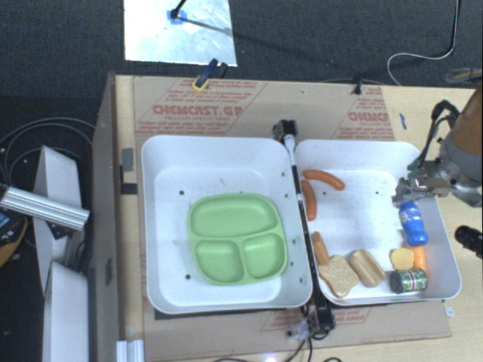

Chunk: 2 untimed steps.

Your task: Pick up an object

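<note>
Two shallow white bins sit side by side on the surface (189, 100). The left bin (162, 172) carries a green divided plate (238, 238), and nothing there looks like a pick target. The right bin (362, 164) holds the loose items: one sausage (324, 179) lying near the upper left, a second sausage (309, 200) along the divider, a third sausage-like piece (320, 246) lower down, a slice of bread (338, 276), a bread roll (367, 267), a small green can (408, 280) on its side, a yellow-orange piece (407, 259) just above the can, and a blue bottle (413, 224) near the right wall. The arm (462, 145) comes in from the right, and the tool (415, 188) hangs over the right bin's right edge, just above the top end of the blue bottle. Whether the tool is spread or closed I cannot tell; the metal parts blur together at this angle. Nothing is visibly clamped in it, and the bottle lies flat on the bin floor. Judgement: the task is at the approach stage, with the tool positioned near a likely target but no grasp made. Left to do: descend onto an object, close on it, and lift it clear of the bin. The bottle looks the nearest candidate, though the view does not confirm it is the chosen one.
</note>
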Motion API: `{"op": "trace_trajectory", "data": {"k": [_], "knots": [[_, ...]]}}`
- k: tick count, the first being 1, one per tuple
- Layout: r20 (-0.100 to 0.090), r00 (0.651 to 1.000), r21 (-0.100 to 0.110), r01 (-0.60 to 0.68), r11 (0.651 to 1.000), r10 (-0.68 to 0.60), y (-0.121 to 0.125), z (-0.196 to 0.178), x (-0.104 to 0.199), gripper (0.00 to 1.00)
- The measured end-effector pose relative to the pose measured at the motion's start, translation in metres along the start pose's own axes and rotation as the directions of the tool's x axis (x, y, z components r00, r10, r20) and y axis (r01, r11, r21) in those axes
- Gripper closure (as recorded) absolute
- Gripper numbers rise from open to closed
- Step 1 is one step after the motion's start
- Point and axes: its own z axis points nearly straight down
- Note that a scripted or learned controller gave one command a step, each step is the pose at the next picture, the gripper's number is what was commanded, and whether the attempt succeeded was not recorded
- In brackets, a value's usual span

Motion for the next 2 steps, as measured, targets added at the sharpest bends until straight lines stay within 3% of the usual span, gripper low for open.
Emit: {"op": "trace_trajectory", "data": {"k": [1, 2], "knots": [[-0.004, 1.000, 0.000, 0.005, 1.000, -0.005, -0.007, 0.002, 0.100, 1.00], [-0.002, 1.000, 0.000, 0.004, 1.000, -0.004, 0.049, 0.025, 0.087, 1.00]]}}
